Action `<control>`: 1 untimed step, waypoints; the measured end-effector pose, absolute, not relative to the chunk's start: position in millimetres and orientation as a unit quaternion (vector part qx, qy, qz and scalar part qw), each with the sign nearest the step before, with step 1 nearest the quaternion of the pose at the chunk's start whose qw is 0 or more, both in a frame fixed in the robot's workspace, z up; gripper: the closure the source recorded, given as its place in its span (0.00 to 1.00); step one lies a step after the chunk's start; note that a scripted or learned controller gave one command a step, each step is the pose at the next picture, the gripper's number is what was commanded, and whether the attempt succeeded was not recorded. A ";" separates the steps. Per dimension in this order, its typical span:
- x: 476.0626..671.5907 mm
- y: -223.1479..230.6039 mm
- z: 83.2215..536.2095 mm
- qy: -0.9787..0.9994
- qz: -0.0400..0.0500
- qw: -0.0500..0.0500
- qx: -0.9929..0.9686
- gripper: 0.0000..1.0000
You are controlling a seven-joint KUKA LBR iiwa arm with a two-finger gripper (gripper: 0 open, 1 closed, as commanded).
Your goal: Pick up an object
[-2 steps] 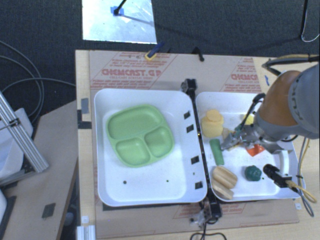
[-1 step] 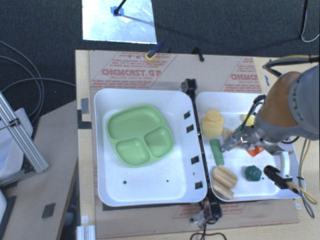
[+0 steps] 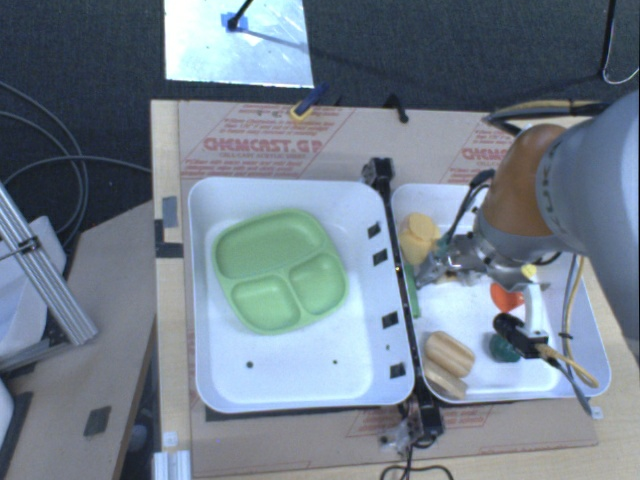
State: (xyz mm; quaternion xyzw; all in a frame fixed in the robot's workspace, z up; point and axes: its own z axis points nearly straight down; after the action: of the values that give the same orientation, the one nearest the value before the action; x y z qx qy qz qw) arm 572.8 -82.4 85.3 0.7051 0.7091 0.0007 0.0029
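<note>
Pincer [image 3: 438, 268], finger state unreadable, is hanging low in right bin [image 3: 590, 363] beside yellow object [image 3: 418, 235], seemingly targeting it.

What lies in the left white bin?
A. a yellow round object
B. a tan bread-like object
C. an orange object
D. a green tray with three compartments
D: the green tray with three compartments lies alone in the left bin, while the yellow, tan and orange objects lie in the right bin.
</note>
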 end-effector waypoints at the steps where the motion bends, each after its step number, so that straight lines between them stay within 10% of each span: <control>1: 562.6 -22.1 125.3 0.711 0.008 -0.010 0.703 0.00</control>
State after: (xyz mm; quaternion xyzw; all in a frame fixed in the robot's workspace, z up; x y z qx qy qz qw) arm 562.6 -22.1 125.3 0.7026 0.7115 0.0077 -0.0096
